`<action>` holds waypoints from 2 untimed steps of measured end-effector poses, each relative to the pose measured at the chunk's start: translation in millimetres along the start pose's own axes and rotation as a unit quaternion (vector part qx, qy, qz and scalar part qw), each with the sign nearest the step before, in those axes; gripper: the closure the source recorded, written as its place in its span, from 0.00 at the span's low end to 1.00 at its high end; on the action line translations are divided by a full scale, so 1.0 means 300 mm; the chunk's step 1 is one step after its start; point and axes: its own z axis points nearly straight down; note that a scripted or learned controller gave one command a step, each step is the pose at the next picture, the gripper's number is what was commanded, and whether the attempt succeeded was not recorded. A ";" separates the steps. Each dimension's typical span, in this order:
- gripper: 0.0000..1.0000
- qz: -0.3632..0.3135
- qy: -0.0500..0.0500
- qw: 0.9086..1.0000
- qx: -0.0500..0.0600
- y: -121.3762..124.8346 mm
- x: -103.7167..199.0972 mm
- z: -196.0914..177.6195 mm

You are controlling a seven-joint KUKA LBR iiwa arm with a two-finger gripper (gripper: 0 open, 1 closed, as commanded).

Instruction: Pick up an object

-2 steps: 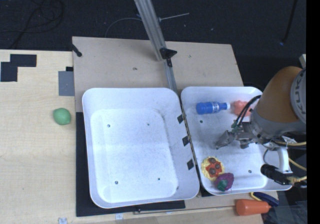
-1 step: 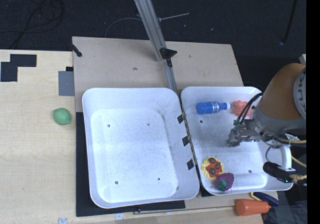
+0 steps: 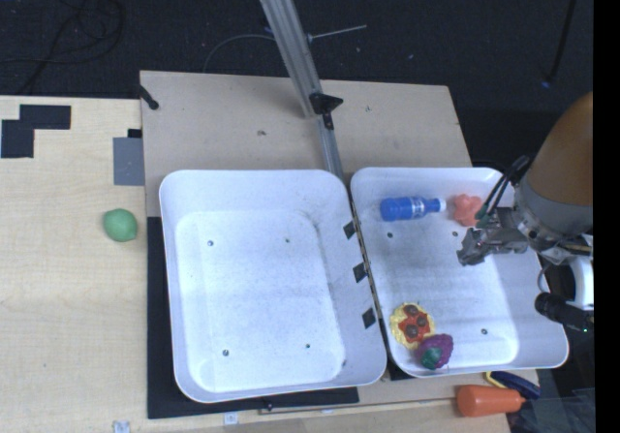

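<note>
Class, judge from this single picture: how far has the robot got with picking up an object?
Done: nothing looks lifted. The blue bottle, orange toy, yellow toy and purple toy all lie in the right bin. In hand: the gripper hangs over that bin, below the orange toy. Left: descending, grasping and lifting one object.

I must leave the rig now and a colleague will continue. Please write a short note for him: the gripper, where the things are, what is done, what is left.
Gripper: low over the right bin, near its right wall; nothing seen between it and the bin floor.
Right bin: blue bottle lying at the back, orange piece beside it, just behind the gripper; yellow toy and purple toy at the front.
Outside the bins: green ball on the bench at left, orange item by the front edge.
Done: no pick yet.
Left: grasp one object and lift it; the orange piece looks nearest.
</note>
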 end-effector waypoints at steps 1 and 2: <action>1.00 0.000 0.000 1.000 0.000 0.003 -0.002 -0.174; 1.00 -0.002 0.001 1.000 0.002 0.007 0.187 -0.195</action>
